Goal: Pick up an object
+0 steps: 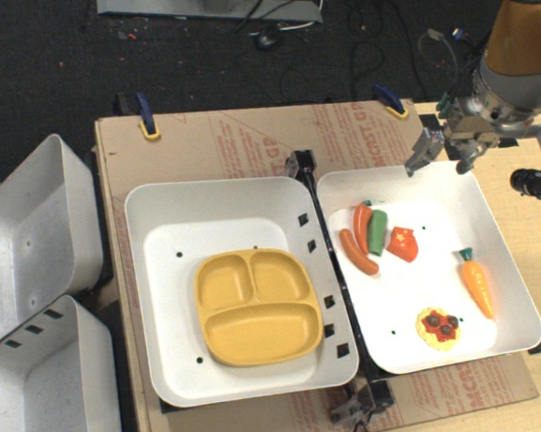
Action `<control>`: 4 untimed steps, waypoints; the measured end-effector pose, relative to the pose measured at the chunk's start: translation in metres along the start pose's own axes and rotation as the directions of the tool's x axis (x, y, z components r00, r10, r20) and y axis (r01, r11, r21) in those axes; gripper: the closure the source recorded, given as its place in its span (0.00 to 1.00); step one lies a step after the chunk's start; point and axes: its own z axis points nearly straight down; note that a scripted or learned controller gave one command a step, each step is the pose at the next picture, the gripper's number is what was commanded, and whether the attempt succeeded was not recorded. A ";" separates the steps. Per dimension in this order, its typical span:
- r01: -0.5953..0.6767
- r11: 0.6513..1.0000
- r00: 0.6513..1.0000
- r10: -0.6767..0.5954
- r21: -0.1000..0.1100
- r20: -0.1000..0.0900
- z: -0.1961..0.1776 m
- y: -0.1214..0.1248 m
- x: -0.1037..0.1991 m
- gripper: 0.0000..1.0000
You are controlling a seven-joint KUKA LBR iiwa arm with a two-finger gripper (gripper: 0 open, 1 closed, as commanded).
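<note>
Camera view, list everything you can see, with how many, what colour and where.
Bins: two, white, side by side on the bench.
Plate: one, yellow, three compartments, in the left bin.
Sausages: two, orange-red, upper left of the right bin, beside each other.
Green piece: one, green, against the sausages' right side.
Red piece: one, red, just right of the green piece.
Carrot: one, orange with green top, right side of the right bin.
Pizza: one, yellow with dark red toppings, near edge of the right bin.
Clamps: two, blue and yellow, on the bench's far edge.
Spare bins: two, white, off the bench at left.
Gripper: one, grey, open, over the right bin's far edge, holding nothing.
</note>
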 end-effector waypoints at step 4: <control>0.003 1.000 1.000 -0.003 -0.009 0.001 0.150 0.001 0.014 0.00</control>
